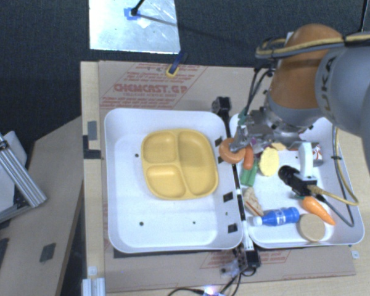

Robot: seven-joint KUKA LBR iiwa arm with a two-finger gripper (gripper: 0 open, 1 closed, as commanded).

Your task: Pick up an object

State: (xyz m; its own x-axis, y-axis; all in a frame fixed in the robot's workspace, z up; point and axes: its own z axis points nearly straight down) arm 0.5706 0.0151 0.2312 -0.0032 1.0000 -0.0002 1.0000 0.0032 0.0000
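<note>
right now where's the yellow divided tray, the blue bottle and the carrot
yellow divided tray (178, 164): camera view, on its centre ridge.
blue bottle (280, 216): camera view, on the middle of its body.
carrot (319, 209): camera view, on its orange body.

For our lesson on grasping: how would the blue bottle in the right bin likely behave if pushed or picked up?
The blue bottle lies on its side and looks round, so a push would probably roll it. It looks like small smooth plastic, so likely light and perhaps slippery. The carrot close beside it might get nudged.

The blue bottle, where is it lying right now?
In the camera view the blue bottle lies on its side in the right bin, near the front edge, between a round tan disc and the divider, just below the carrot.
</note>
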